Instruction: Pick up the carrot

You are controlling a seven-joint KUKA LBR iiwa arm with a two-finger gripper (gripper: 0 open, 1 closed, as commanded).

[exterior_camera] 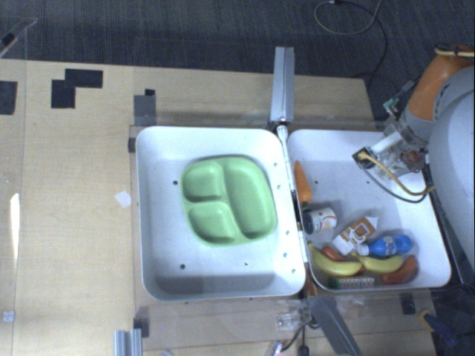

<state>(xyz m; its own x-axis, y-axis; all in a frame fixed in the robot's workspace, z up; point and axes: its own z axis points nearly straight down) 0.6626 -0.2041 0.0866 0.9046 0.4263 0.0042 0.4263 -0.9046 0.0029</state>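
Observation:
The carrot is orange and slim. It lies along the left wall of the right bin, pointing toward the back. My gripper hangs over the back right part of the same bin, well to the right of the carrot and apart from it. A yellow cable loops beneath the gripper. Nothing visible is held.
A green divided plate sits in the left bin. In the front of the right bin lie a small can, a white and orange carton, a blue bottle and two bananas. The can is just in front of the carrot.

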